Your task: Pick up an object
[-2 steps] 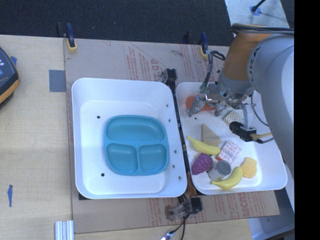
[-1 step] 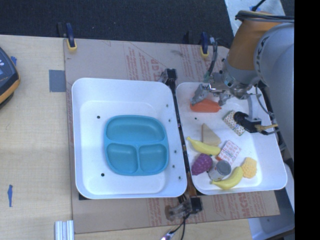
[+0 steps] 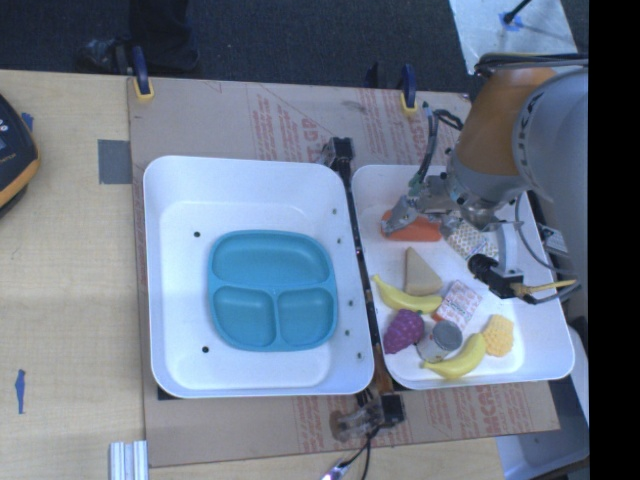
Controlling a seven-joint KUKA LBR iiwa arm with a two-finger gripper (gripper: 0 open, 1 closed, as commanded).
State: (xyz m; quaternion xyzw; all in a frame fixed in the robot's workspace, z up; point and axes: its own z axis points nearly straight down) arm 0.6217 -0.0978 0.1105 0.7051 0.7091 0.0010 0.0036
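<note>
My gripper hangs low over the back of the right bin, directly above an orange carrot-like piece that lies against the bin floor. The grey metal fingers cover the piece's top edge. In front of it lie a tan wedge, a yellow banana, a purple grape bunch, a small red-and-white packet, a grey can, a second banana and a yellow corn-like piece.
The left bin holds a blue divided plate. The grey arm with its orange band fills the space over the right bin's back right corner. Black cables trail along its right side.
</note>
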